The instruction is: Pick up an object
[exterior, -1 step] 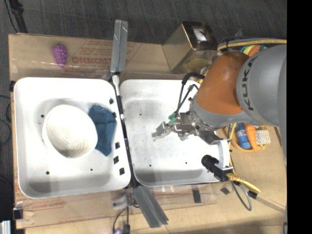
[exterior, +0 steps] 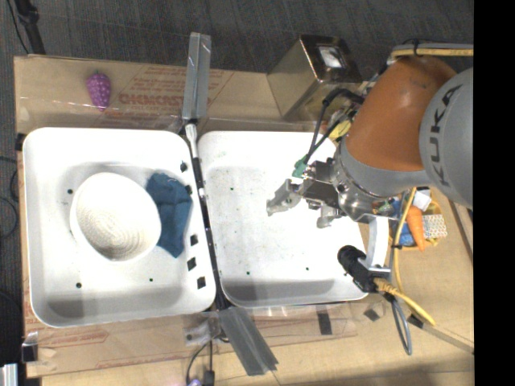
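In the left bin (exterior: 48,296) lies a white domed, woven-looking round object (exterior: 115,215). A blue cloth (exterior: 171,210) is crumpled against its right side. My gripper (exterior: 302,207) hangs over the right bin (exterior: 241,264), towards that bin's right half. Its two grey fingers (exterior: 282,199) stand apart with nothing between them, so the gripper is open. The bin floor under it is bare white with small specks. The grey and orange arm comes in from the right and hides the bin's right edge.
A small purple object (exterior: 99,89) lies on the cardboard behind the left bin. A grey metal bar (exterior: 195,79) runs along the divider between the bins. A box (exterior: 315,75) stands behind the right bin. Cables and a black part (exterior: 354,264) crowd its right rim.
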You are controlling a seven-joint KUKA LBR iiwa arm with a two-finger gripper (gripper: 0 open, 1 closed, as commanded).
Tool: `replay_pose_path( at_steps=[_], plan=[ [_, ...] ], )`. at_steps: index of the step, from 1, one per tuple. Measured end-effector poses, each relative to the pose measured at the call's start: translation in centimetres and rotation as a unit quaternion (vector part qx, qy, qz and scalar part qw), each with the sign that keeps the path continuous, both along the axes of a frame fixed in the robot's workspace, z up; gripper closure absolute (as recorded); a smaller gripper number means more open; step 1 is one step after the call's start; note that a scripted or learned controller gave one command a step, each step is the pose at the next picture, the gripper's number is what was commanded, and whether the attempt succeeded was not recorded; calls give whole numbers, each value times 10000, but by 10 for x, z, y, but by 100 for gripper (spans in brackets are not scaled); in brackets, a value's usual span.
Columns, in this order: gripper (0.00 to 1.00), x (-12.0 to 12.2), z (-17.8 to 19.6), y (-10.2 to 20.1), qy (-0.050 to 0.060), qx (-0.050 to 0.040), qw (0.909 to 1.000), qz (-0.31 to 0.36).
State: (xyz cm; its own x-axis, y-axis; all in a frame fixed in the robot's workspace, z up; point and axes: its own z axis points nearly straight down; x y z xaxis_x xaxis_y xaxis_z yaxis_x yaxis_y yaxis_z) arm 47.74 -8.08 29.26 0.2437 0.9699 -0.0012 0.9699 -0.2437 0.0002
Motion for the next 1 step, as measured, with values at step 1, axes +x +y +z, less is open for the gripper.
replay_pose_path(
  at_steps=[1],
  plan=[
    [0,-1,29,-24,14,1,9732,-2300]
  ],
)
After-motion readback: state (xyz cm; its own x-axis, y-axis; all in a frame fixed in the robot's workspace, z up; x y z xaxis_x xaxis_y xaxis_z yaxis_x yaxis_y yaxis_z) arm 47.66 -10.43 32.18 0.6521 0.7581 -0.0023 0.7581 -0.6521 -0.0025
